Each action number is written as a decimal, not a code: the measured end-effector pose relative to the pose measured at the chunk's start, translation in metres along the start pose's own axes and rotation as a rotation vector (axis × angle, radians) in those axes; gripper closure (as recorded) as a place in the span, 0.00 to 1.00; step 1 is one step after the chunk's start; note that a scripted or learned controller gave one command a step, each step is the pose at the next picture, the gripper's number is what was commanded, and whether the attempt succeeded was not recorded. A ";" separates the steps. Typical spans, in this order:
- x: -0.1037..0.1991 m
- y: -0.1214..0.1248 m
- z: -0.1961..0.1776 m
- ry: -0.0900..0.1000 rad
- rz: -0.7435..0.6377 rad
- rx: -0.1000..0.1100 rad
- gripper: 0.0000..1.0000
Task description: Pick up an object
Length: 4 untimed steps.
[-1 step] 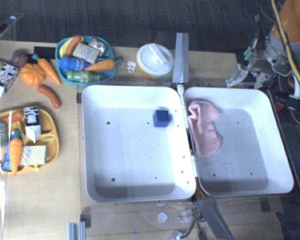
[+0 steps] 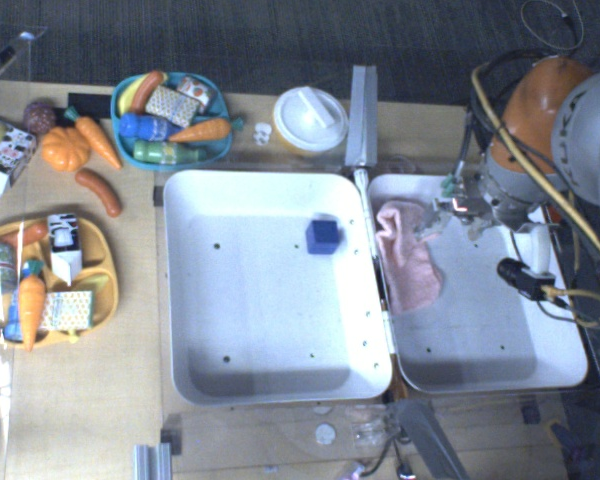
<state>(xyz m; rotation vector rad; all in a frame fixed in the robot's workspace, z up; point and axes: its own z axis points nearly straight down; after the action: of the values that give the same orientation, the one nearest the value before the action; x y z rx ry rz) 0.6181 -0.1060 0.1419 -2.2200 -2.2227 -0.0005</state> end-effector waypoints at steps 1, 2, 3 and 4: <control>0.010 0.039 0.051 -0.001 -0.043 -0.013 0.00; 0.004 0.052 0.051 -0.001 -0.242 -0.003 0.00; 0.006 0.054 0.040 -0.001 -0.245 -0.008 1.00; 0.027 0.052 -0.044 -0.002 -0.497 -0.006 1.00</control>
<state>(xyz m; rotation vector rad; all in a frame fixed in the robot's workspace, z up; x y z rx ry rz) 0.6703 -0.0788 0.1863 -1.6076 -2.7063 -0.0051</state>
